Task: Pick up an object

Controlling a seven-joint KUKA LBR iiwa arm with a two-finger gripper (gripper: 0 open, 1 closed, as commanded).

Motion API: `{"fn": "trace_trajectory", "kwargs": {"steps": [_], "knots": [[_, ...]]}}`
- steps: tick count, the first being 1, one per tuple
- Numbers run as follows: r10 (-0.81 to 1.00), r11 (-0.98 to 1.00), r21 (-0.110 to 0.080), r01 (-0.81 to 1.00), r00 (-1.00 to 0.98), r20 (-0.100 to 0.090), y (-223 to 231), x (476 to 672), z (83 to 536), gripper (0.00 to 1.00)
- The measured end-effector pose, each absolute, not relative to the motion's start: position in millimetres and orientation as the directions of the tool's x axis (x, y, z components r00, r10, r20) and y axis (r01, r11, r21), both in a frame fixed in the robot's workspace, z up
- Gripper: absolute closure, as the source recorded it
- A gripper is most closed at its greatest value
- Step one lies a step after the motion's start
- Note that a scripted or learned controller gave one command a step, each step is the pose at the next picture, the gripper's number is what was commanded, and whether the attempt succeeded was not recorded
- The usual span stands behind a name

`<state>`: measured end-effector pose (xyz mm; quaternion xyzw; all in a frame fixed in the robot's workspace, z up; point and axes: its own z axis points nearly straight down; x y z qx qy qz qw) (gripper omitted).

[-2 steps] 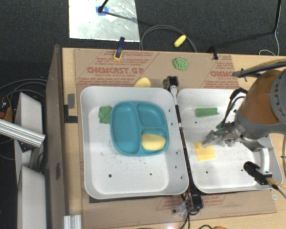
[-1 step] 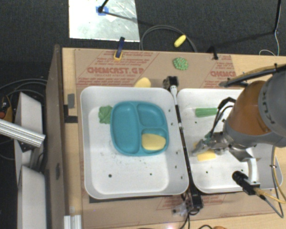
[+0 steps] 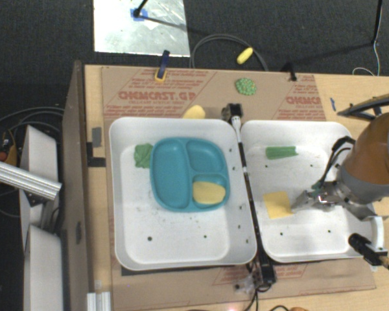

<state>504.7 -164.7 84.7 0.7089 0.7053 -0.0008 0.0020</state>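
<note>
A yellow square piece (image 3: 278,205) lies flat in the right bin (image 3: 311,238), near its left side. A green bar-shaped piece (image 3: 281,151) rests toward the back of the same bin. My gripper (image 3: 303,201) reaches in from the right and sits low just to the right of the yellow piece, its tips close to that piece's edge. In the left bin (image 3: 136,238) a blue divided plate (image 3: 185,173) carries a yellow oval piece (image 3: 209,192), and a green leafy piece (image 3: 143,154) lies at the plate's left rim.
Behind the bins on the cardboard lie a yellow lump (image 3: 194,113), a green knobbly disc (image 3: 246,86) and a yellow capsule (image 3: 245,56). A black divider rod (image 3: 243,167) runs between the bins. The arm's grey body and orange band (image 3: 376,164) overhang the right bin's right side.
</note>
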Motion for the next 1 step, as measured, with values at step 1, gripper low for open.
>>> {"fn": "trace_trajectory", "kwargs": {"steps": [1], "knots": [[1.000, 0.005, 0.009, 1.000, -0.005, -0.004, -185.3, 557.1, 108.5, 0.00]]}}
